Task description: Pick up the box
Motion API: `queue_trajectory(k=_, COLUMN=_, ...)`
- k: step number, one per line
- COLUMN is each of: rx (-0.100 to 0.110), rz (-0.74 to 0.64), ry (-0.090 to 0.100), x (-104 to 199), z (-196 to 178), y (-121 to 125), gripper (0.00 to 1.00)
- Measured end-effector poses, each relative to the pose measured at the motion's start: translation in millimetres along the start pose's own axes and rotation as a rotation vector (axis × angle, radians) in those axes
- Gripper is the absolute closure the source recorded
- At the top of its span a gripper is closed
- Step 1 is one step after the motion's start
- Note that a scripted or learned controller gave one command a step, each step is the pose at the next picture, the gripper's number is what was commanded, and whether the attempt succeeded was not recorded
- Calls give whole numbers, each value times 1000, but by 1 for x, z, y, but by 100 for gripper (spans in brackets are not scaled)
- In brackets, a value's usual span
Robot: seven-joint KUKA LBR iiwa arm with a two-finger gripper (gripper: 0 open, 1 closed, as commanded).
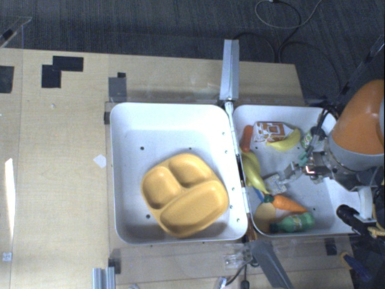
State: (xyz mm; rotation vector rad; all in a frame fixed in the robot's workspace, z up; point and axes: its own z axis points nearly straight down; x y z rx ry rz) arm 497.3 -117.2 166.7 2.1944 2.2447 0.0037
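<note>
- A pale wood-grain tabletop fills the left and middle of the view.
- Black rectangular marks lie on the tabletop's upper left part.
- Beyond the tabletop's far edge lies dark blue-grey carpet floor.
- A thin cable loops across the carpet at upper right.

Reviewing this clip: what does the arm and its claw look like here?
The arm enters from the view's right: a rounded orange band over a grey body, with dark cables running along it. Its claw is a slim, metallic grey two-finger piece, with a small reddish light glowing near its base.
</note>
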Motion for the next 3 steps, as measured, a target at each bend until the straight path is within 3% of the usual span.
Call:
queue_trajectory(k=1, rx=-11, rz=5, ry=-1, x=-19, z=78, y=49, gripper=0)
queue_trajectory(k=2, rx=-16, rz=1, ry=0, x=-17, z=66, y=52, gripper=100)
queue_trajectory(k=3, rx=-10, rz=-82, ry=-2, x=-34, z=77, y=47, gripper=100)
